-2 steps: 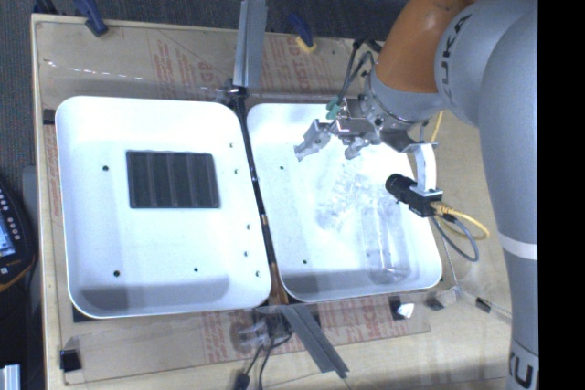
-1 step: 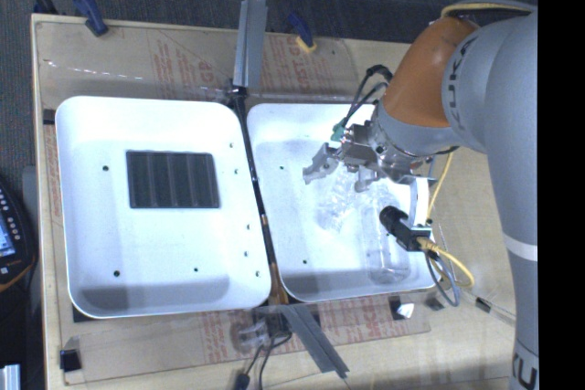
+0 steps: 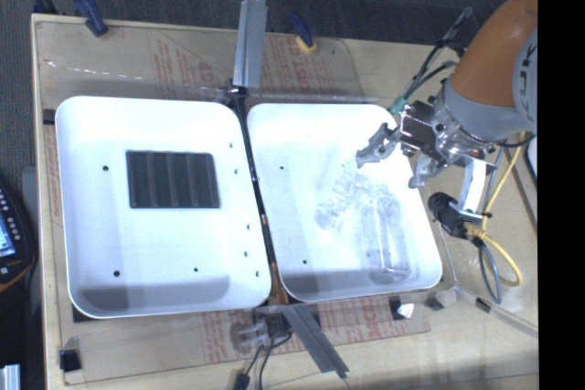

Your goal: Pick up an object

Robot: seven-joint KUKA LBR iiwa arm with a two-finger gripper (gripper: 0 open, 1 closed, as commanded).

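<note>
Two clear objects lie in the right bin; the tool, spread wide and holding nothing, should centre over one before descending.

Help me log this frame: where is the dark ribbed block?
The dark ribbed block lies flat in the left bin, near its middle, across the divider from the clear plastic items.
</note>
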